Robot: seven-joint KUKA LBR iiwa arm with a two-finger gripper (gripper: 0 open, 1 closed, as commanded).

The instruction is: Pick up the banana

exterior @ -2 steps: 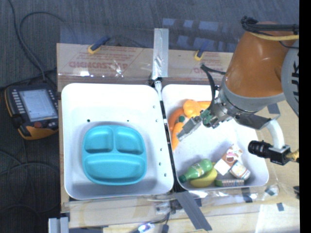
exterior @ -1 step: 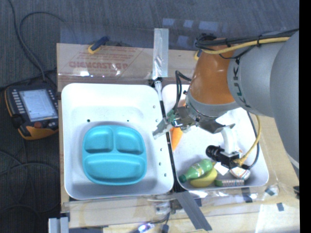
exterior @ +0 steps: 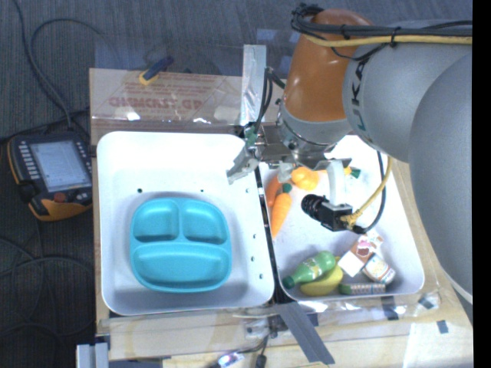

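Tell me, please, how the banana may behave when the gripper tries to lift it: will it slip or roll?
The banana looks smooth and curved, so it may slip or rock. It lies against the green bottle by the right bin's front wall, so neighbours probably shift when it is lifted.

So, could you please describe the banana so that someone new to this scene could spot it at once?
Look in the right bin, at its near edge. The banana lies there just under a green bottle, left of some small cartons. It is the only plain yellow, curved piece; the carrot further back is orange and straight.
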